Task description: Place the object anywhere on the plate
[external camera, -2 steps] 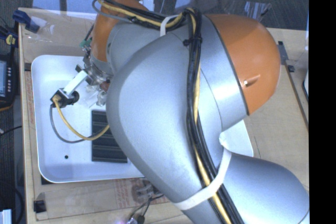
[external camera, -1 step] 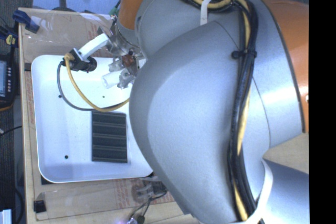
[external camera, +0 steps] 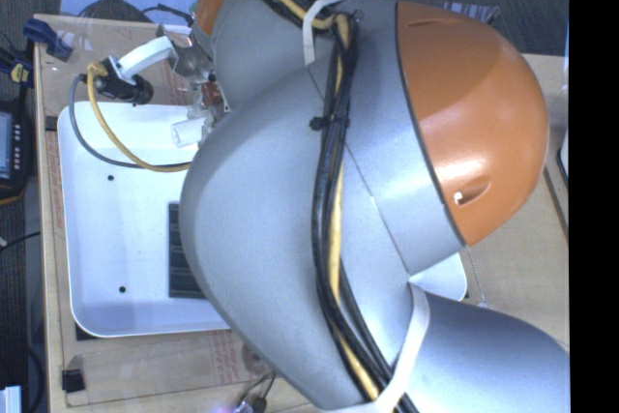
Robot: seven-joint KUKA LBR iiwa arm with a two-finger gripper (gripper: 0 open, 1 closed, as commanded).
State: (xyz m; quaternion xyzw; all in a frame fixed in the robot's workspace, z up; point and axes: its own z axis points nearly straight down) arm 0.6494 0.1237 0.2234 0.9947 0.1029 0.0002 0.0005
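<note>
Above the white bin [external camera: 106,237] our gripper [external camera: 198,106] hangs; how its claw stands, we cannot tell. The arm [external camera: 387,189] hides object and plate, so handling we cannot judge.

- Arm [external camera: 368,189] bulks over most of the right bin and the left bin's [external camera: 106,237] right part.
- Hand [external camera: 198,106] at left bin's upper rim; yellow cable [external camera: 97,126] loops beside it.
- Desk [external camera: 145,363] wooden.
</note>
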